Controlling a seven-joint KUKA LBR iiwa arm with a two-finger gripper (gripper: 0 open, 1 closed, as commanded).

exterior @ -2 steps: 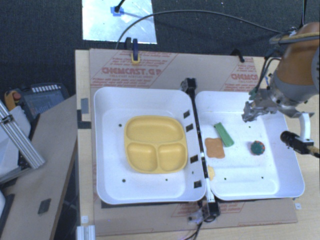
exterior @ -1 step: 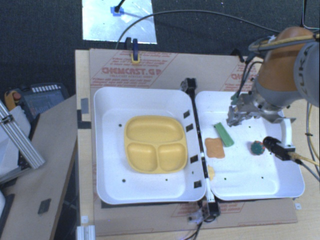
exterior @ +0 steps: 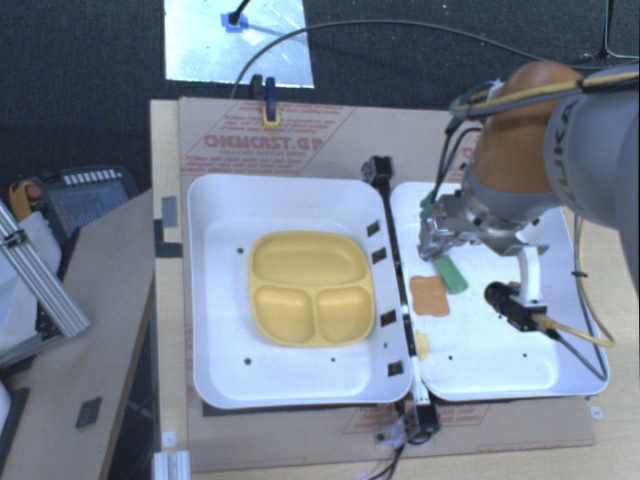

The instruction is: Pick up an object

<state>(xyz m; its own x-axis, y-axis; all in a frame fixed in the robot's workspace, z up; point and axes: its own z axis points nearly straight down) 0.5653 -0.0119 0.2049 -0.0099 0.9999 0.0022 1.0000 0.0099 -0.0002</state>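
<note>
My tool (exterior: 437, 240) hangs close to the right bin's (exterior: 500, 368) inner wall, just above a green piece (exterior: 452, 274); can't tell if it's spread.

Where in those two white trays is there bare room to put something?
Right bin: the near floor, below the orange piece and beside the small yellow bit, is bare. Left bin: a bare band between the yellow plate and the walls. Crowded by the divider, where the gripper hangs by the green piece.

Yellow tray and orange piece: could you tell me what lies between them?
Camera view: between yellow tray and orange piece, only bare left bin floor and the bins' black-clipped seam.
</note>
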